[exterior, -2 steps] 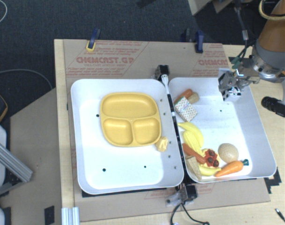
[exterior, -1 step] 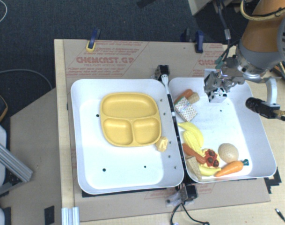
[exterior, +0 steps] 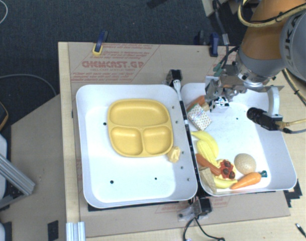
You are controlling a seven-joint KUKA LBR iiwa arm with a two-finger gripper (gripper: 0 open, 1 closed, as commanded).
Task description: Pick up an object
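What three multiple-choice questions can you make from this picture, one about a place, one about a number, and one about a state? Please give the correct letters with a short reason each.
1. Where does the yellow tray lie?
A. in the left bin
B. in the right bin
C. on the cardboard outside the bins

2. How many compartments does the yellow tray have?
A. two
B. three
C. five

3. What is the state of the carrot?
A. it hangs in the air from the gripper
B. it stands upright against the bin wall
C. it lies flat near the front of the right bin

Answers:
1. A, the tray rests on the floor of the left bin.
2. B, one long compartment and two smaller ones show.
3. C, the carrot lies beside the beige ball, while the gripper is at the far end of the right bin.
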